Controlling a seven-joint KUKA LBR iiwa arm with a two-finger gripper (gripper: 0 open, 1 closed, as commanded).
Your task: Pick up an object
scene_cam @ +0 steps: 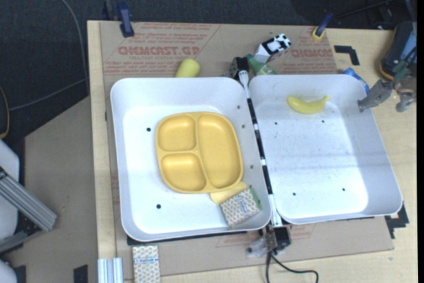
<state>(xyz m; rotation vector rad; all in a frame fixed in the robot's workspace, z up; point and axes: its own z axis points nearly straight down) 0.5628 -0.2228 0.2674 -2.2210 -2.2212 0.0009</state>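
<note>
Two smooth white bins (126, 142) sit side by side. One curved yellow banana (307, 103) lies toward 12 o'clock in the right bin (371, 169), its long axis left to right, tips curling up. At 9 o'clock, a glossy yellow three-part tray (199, 151) overlaps a speckled sponge-like block (239, 206). At 3 o'clock the gripper (387, 97) hangs over the rim, prongs seemingly spread, pinching nothing.
</note>
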